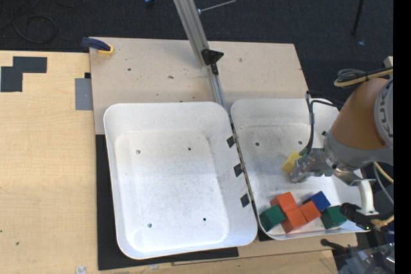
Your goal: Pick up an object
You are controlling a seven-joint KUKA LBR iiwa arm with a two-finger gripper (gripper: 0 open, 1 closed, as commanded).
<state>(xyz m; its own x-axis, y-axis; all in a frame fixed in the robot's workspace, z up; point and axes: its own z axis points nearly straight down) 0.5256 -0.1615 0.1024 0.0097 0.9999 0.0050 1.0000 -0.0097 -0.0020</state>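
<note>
My gripper [300, 168] reaches down into the right bin [270, 128], in its middle right part. A small yellow block [290, 159] lies right at the gripper's left tip, touching it or nearly so. Whether the block is gripped is unclear. In the bin's front corner lies a cluster of blocks: an orange one [283, 201], another orange one [296, 219], a third orange one [310, 210], a blue one [320, 200], a green one [272, 217] and a second green one [334, 217].
The left bin [167, 170] stands beside the right one, joined by black clips [236, 169]. A slanted aluminium bar [190, 13] rises behind the bins. A blue and yellow clamp [97, 45] sits at the board's back left corner. Cables hang by the arm at right.
</note>
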